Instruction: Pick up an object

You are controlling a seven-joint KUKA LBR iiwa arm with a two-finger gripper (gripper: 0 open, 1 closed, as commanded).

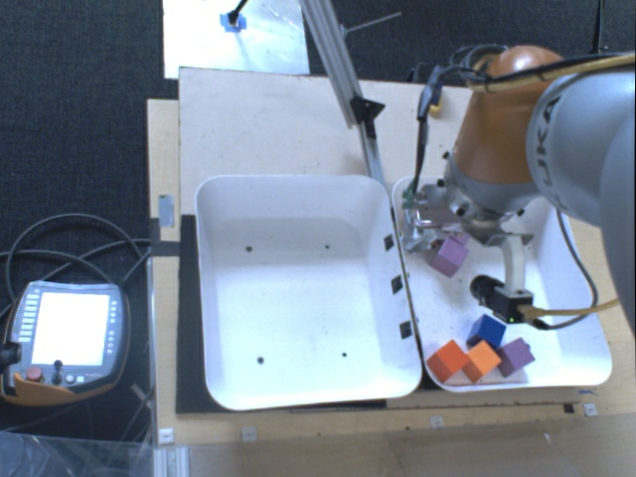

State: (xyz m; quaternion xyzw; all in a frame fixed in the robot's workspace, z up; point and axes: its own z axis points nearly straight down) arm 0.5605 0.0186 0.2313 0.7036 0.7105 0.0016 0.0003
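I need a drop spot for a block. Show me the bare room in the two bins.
The left bin offers a wide bare floor from wall to wall. The right bin is crowded: the gripper and a purple block sit at the back, while orange blocks, a blue block and another purple block cluster at the front.

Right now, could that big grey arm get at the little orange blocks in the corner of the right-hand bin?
Probably yes. The orange blocks lie uncovered near the right bin's front rim, beside a blue block and a purple one. The tight cluster may hamper a clean grab.
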